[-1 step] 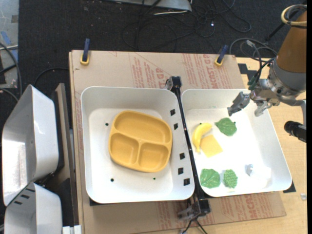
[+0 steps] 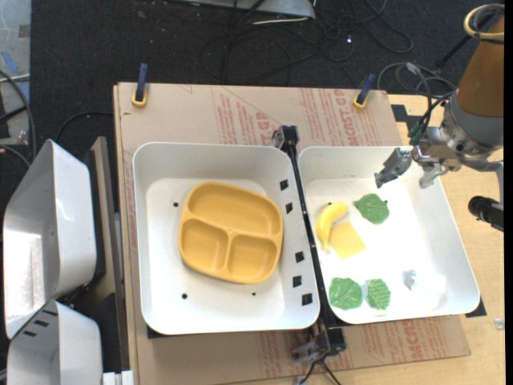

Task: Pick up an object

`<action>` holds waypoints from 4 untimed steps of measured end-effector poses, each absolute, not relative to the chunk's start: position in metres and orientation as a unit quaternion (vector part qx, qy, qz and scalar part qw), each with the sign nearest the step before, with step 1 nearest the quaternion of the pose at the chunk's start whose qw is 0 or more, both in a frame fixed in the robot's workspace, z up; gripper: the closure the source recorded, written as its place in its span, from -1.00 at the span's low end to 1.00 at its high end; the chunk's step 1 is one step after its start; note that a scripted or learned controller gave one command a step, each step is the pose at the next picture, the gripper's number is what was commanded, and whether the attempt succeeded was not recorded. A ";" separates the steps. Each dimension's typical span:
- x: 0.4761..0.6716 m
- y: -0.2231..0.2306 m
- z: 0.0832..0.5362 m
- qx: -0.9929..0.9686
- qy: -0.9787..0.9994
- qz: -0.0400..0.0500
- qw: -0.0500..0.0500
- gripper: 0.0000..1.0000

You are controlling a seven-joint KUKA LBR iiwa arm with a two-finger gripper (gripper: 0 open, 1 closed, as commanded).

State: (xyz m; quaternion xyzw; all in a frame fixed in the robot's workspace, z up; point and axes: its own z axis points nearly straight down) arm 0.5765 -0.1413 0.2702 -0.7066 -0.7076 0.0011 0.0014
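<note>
Best to lower the spread, empty gripper point(image 2: 407, 169) straight onto the green leaf piece point(image 2: 372, 208) near the right bin point(image 2: 453, 239) far edge.

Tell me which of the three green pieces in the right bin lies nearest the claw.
The green piece at the bin's far end, just right of the yellow banana. It lies just below the claw; the other two sit side by side at the near edge.

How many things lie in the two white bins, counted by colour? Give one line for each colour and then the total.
Green: 3, namely a green piece, a second and a third
Yellow: 3, namely the divided tray, the banana and the flat yellow piece
Grey: 1, a small grey thing
Total: 7
</note>
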 end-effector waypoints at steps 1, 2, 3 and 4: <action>0.581 -0.142 0.224 -0.707 -0.707 0.002 0.003 -1.00; 0.581 -0.143 0.158 -0.708 -0.707 0.003 0.004 -1.00; 0.576 -0.135 0.107 -0.708 -0.707 0.002 0.004 -1.00; 0.577 -0.136 0.118 -0.708 -0.706 0.002 0.002 1.00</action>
